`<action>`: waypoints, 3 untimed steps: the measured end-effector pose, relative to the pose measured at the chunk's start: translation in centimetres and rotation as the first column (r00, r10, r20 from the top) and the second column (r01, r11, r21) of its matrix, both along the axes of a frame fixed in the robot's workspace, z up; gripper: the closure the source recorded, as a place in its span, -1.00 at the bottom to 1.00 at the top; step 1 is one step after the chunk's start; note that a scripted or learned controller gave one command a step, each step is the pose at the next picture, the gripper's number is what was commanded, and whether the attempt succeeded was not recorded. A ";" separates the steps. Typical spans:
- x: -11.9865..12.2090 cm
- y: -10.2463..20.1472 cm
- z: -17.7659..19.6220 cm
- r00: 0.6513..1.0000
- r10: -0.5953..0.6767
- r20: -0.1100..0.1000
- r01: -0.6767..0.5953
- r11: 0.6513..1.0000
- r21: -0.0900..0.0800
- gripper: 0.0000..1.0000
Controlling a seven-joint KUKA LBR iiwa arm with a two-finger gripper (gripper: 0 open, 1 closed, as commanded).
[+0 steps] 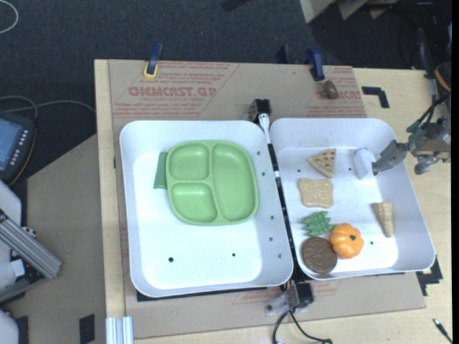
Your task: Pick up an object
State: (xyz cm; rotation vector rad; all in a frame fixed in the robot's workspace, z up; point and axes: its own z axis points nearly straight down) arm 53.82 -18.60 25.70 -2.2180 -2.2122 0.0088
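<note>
While my pincer [380,159] hovers over right white bin [412,213], grip state: cannot tell. Nothing lifted. Candidate orange plastic pumpkin [346,240] lies in bin, apart. Grasp pending.

Two white bins [143,264] on bench [115,92]

Tray [212,182] in left bin [143,249], pumpkin [346,241] right

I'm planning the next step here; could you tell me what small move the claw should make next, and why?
Probably lower onto the small pale grey object in the right white bin: the claw sits right beside it, nearer than the orange toy pumpkin.
</note>
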 end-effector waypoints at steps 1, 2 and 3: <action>0.2 0.0 0.5 1.000 0.003 0.011 -0.003 1.000 -0.003 -1.00; 0.0 0.1 -5.9 1.000 0.002 0.002 -0.002 1.000 0.001 -1.00; -0.1 0.1 -11.8 1.000 0.002 0.003 -0.002 1.000 0.001 -1.00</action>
